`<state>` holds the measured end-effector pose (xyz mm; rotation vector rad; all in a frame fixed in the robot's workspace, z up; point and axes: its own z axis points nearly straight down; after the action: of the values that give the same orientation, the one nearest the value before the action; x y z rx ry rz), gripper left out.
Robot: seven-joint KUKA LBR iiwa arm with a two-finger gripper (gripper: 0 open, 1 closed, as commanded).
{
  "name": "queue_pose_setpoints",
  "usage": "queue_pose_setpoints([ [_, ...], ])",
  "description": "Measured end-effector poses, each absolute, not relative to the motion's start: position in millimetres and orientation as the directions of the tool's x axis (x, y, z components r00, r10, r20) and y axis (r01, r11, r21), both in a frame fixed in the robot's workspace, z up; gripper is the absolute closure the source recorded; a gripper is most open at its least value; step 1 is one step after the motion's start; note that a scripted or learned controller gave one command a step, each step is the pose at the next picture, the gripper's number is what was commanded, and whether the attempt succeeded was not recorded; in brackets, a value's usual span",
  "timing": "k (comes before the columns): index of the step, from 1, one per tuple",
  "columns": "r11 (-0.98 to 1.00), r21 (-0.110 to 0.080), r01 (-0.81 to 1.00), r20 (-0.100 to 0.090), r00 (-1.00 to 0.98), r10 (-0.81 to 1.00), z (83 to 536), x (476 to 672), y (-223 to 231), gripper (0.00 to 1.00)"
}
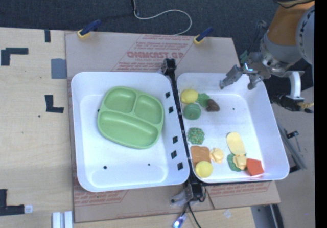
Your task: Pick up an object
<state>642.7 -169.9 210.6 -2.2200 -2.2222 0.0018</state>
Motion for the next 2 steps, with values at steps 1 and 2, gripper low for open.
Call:
queue_pose_setpoints([
  [1, 0.012, 0.005, 1.0, 0.004, -0.012, 1.0, 277.3, 608.3, -68.3, 0.0],
  [2, 0.005, 0.019, 1.0, -0.001, -0.005, 1.0, 497.0, 603.9, -46.8, 0.0],
])
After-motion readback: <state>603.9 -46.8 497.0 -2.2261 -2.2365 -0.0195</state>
